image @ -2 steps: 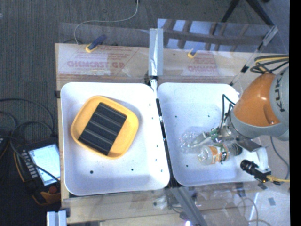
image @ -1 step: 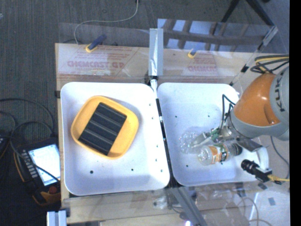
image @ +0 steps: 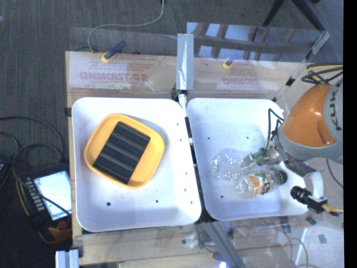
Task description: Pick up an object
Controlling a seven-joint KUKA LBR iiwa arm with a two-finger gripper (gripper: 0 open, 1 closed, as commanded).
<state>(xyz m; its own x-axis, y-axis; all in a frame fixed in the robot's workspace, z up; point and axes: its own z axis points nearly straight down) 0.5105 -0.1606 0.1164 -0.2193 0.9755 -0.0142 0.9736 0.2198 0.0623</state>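
Right now the arm [image: 312, 121] leans in over the right bin [image: 223, 116], its orange band bulking above the wrist, and the gripper [image: 261, 157] sits low near that bin's middle, down among the clutter. Whether it is spread or pinched together I cannot tell from where I stand; the tip is small and mixed up with the shine of the plastic.

Two things lie within its reach. A crumpled clear plastic piece [image: 226, 164] rests just to the left of the tip, and a small clear bottle [image: 257, 183] with an orange and green label lies on its side just below it, dark cap pointing right. Over in the left bin [image: 89, 216] a yellow dish [image: 124, 149] with a black ribbed block [image: 121, 152] on it sits well apart from all this.

I'd judge this to be the reach-and-grasp step: the tip is down at the objects, but nothing looks lifted. The next move calls for a firm close on one item, probably the bottle or the clear piece, then a straight lift. Both look slick and light, so a glancing pinch could easily push them aside.
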